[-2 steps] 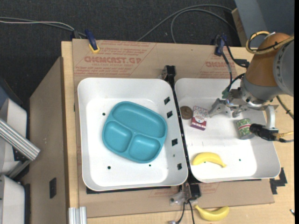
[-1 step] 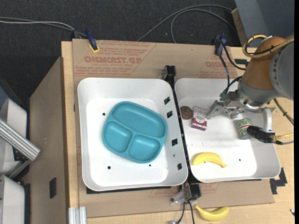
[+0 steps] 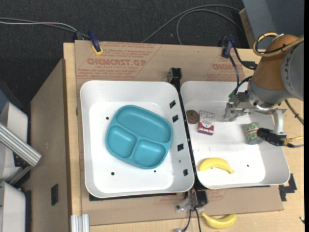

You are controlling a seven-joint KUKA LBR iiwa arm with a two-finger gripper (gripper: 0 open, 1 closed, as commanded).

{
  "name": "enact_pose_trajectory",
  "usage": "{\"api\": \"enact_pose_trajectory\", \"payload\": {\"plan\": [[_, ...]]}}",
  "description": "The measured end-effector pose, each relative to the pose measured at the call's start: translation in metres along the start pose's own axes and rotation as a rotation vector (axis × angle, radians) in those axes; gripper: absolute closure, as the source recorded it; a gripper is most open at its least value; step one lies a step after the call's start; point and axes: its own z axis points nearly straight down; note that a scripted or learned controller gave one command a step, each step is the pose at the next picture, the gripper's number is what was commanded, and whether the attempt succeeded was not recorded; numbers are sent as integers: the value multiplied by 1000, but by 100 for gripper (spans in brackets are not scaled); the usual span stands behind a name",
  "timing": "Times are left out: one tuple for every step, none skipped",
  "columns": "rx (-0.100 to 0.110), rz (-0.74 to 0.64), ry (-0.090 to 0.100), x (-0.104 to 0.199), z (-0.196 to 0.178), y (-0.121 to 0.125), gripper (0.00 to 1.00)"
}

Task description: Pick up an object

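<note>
Gripper (image 3: 233, 111) over right bin (image 3: 270, 175), carton (image 3: 206, 122) beside, banana (image 3: 215, 165) near

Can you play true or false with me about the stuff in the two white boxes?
1. The blue plate lies in the left bin. True.
2. The banana lies in the left bin. False: it lies in the right bin, near its front edge.
3. The end effector is above the right bin. True.
4. The small pink-and-white box sits on the blue plate. False: it lies in the right bin, beside a brown round thing.
5. The green can is in the right bin. True.
</note>
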Motion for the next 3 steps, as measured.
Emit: {"api": "enact_pose_trajectory", "payload": {"plan": [[-7,-1,-3,-5,-60,10,100],[-6,-1,-3,-6,-104,8,100],[-9,-1,-4,-13,-165,15,100]]}}
